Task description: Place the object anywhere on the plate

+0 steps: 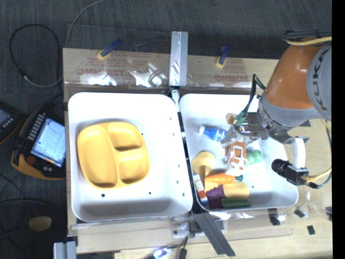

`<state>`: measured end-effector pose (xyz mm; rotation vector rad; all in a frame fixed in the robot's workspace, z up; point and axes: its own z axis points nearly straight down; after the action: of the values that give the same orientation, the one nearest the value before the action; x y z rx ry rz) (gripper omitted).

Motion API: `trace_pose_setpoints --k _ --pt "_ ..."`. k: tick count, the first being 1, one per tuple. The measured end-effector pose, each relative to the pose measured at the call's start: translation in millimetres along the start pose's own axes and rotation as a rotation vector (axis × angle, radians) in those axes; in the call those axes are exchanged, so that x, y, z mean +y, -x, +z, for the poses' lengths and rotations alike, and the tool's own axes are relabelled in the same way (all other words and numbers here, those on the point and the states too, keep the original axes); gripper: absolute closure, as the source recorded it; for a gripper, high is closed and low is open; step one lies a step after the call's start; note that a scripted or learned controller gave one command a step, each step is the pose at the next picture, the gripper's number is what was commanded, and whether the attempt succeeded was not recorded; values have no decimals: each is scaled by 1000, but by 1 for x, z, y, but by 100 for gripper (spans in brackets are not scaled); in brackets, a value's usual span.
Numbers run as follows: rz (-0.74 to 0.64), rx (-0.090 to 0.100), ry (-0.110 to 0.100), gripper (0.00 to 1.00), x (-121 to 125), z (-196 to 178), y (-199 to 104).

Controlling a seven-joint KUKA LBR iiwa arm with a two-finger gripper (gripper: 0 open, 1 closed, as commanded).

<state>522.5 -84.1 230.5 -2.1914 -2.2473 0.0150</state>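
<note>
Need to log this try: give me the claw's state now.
Claw: over the right bin, above the toys; open or shut cannot be told.

The big letters "KU" can be read on the grey arm (322, 93) at the right side, running down its side. They are the start of a longer name, and the other letters are cut off.

The brown board (135, 72) behind the 2 white bins has faded red print under shiny plastic, but it is too blurry to read.

The little screen (49, 139) on the floor at the left glows with lines of words, too small to read.

The orange and white box (235, 155) in the right bin has marks, also too small.
</note>
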Motion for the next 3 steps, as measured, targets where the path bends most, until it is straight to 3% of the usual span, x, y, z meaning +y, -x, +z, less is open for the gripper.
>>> trace_pose_setpoints --k 1,2,3 --pt "-212 4 -1 100 -33 19 -90" --pt "-303 2 -1 100 39 50 -155" --pt "-313 2 15 100 49 97 -210"
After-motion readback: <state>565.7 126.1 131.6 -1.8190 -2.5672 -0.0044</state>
